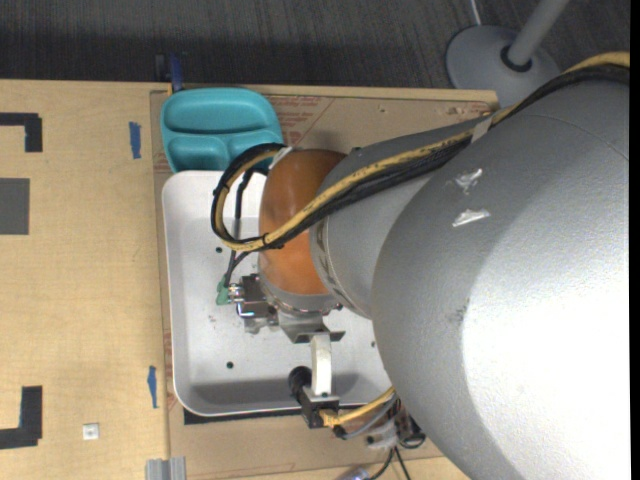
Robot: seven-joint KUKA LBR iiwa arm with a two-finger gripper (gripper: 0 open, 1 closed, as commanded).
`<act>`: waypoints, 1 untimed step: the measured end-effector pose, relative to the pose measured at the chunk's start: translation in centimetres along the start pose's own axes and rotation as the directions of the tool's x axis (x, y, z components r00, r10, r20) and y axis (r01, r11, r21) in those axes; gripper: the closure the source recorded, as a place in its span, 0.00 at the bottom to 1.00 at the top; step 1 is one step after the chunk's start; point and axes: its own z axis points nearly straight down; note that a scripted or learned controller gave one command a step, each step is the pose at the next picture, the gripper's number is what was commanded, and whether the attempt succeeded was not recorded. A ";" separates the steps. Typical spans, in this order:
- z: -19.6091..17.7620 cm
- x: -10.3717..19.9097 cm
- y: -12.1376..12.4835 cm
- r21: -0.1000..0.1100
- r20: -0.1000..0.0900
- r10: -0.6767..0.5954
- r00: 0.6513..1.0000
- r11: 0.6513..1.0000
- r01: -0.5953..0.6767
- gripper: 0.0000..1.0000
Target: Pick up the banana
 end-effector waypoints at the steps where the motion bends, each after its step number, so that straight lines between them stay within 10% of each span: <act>1: -1.0 0.1 0.0 -0.001 0.000 -0.001 1.000 1.000 0.001 1.00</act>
